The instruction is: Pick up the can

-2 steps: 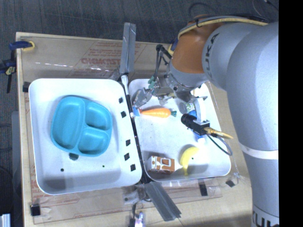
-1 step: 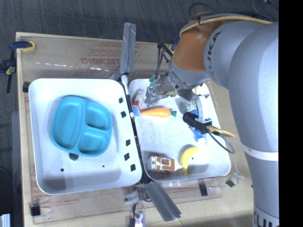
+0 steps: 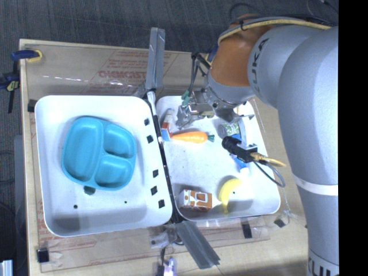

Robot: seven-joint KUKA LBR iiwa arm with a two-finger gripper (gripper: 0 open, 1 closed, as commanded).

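Nearest the camera, the grey arm (image 3: 305, 96) hangs over the right bin (image 3: 261, 203), its tool (image 3: 190, 111) low at 12 o'clock there, just above the carrot (image 3: 188, 136); whether its fingers are apart cannot be told. No can is clearly identifiable, so this looks like the reach, and the next move calls for locating the can before closing.

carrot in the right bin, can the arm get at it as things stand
Probably yes: the carrot lies uncovered on the floor of the right bin, nothing on top of it, and the gripper hangs close beside it.
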